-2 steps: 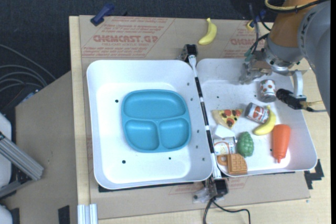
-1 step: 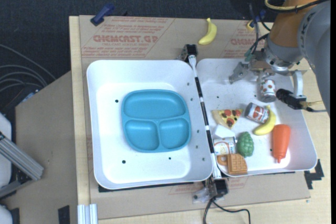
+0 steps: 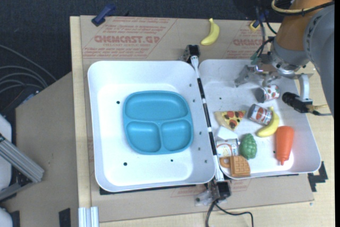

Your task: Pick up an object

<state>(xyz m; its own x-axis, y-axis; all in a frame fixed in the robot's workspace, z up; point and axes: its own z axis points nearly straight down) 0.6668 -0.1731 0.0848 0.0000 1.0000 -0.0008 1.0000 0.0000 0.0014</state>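
Gripper (image 3: 264, 82) low in right bin (image 3: 308, 159), grip state unclear; best drop squarely over small can (image 3: 260, 113), clear of banana (image 3: 269, 125).

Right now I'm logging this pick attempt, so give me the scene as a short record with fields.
left bin: blue divided tray
right bin: pizza slice, can, banana, carrot, green vegetable, waffle
outside bins: second banana on the board
gripper: over the right bin's far end
held: nothing visibly
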